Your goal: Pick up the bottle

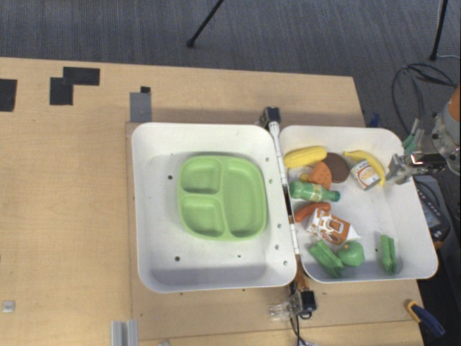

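Two white bins on the desk (72, 193): the left bin (151, 215) holds a green divided plate (220, 197), the right bin (414, 222) is toy food. The green bottle (314, 192) lies on its side by the divider, touching other toys. Looks light, hard, slick plastic, so I'd pinch across its body. The hand (405, 166) sits at the right rim; can't tell if it's open.

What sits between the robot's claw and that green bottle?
In the camera view, between the gripper and the green bottle lie a small white jar and a brown round toy.
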You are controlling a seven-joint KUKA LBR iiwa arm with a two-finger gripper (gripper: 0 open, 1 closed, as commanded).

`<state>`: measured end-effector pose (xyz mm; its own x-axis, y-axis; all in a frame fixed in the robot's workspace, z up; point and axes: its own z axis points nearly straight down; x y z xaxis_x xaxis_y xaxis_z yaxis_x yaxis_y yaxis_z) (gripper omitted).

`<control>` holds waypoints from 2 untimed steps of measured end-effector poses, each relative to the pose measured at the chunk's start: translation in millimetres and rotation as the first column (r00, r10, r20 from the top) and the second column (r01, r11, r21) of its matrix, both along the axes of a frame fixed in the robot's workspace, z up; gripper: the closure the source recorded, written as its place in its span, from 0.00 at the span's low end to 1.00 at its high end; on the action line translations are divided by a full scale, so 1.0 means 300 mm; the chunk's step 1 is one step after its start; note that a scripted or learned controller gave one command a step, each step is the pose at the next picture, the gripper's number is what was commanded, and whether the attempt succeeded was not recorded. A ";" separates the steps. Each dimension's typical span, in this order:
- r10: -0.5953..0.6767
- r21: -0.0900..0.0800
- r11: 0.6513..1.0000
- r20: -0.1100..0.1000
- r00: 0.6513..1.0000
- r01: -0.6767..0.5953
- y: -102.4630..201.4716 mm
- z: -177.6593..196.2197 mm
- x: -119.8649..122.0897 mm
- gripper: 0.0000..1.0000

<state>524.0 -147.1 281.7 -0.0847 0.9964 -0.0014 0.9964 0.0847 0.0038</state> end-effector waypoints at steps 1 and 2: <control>-0.070 -0.001 0.998 0.003 0.998 0.070 -0.070 0.433 -0.045 1.00; 0.012 0.001 1.000 -0.003 1.000 -0.012 0.228 0.112 -0.055 1.00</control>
